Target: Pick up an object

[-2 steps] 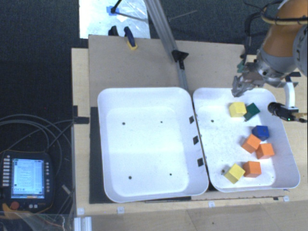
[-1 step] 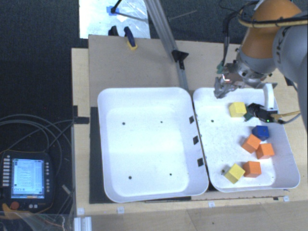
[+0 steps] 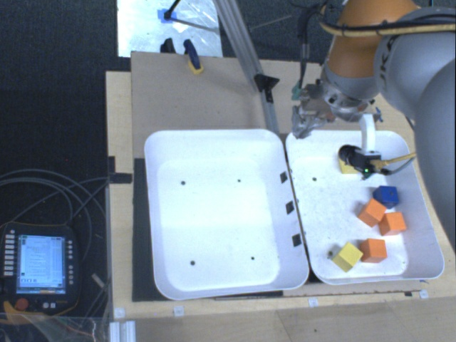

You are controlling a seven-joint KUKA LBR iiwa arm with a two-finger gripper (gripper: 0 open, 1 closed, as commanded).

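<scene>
Approach step: we judge the grey two-finger gripper (image 3: 305,123), opening impossible to tell, nothing visibly held, over the shallow white right bin (image 3: 320,216) far-left corner, must next travel near-right to the small blue block (image 3: 385,195).

All objects lie in the right bin (image 3: 320,198).

- Blue cube (image 3: 385,195): near the bin's right wall, resting flat.
- First orange cube (image 3: 371,211): just below-left of the blue cube, rotated diagonally, apparently touching it.
- Second orange cube (image 3: 392,223): against the first orange cube's right side.
- Third orange cube (image 3: 374,250): toward the near wall, set square.
- Yellow cube (image 3: 348,256): beside the third orange cube on its left, rotated.
- Yellow piece (image 3: 348,167): far end of the bin, partly hidden; shape cannot be determined.
</scene>
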